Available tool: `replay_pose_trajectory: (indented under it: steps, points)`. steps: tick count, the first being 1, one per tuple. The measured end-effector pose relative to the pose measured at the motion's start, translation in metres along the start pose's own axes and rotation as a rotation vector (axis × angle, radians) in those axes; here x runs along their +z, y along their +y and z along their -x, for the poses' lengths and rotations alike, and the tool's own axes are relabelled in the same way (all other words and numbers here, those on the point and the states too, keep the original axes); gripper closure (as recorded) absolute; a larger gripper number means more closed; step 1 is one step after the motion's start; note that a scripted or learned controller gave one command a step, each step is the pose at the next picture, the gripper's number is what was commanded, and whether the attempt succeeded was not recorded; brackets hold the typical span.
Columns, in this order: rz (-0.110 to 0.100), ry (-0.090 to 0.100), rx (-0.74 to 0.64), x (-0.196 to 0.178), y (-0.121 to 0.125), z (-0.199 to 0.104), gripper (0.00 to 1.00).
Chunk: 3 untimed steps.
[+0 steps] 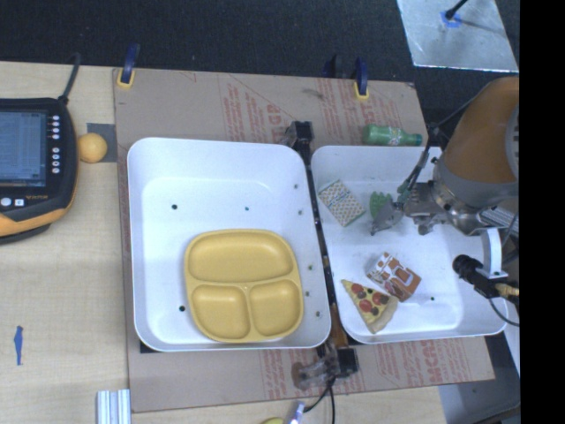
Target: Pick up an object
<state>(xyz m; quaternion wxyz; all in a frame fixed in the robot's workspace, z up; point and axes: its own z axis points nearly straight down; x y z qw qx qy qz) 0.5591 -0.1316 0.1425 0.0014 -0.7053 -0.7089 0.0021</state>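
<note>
A: Where is the pincer [399, 212]?

B: Over the right bin [441, 323], near its middle, low above the bin floor. The grey arm [477, 148] comes in from the right with its orange band up top.

A: Open or closed?

B: I cannot tell. The tip is a dark, blurred shape, and how it stands is not readable.

A: Does it hold anything?

B: A small green object [381, 205] sits right at the tip, touching it or just beside it. Whether it is gripped is not clear.

A: What else lies in that bin?

B: A pale checked packet [341, 201] to the left of the green object, near the bin's left wall. Toward the front, a toy pizza slice [368, 302], and just beside it a small brown and white box [394, 276].

A: And the left bin [159, 175]?

B: It carries a yellow divided plate [244, 283] with three compartments.

A: Anything on the worktop [62, 325] outside?

B: A green bottle [392, 135] lies behind the right bin, and a tablet-like controller [31, 166] with a yellow ball [92, 147] beside it sits at far left.
</note>
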Motion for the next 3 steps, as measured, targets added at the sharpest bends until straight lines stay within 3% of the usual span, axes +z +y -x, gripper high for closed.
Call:
replay_pose_trajectory:
  steps: [1, 2, 3]
  points:
    - [0.002, 0.001, 0.001, 0.051, 0.066, 0.025, 0.0]
    - [0.001, 0.002, -0.001, 0.04, 0.066, 0.026, 1.0]
    - [0.005, 0.003, 0.001, -0.051, 0.095, -0.049, 1.0]
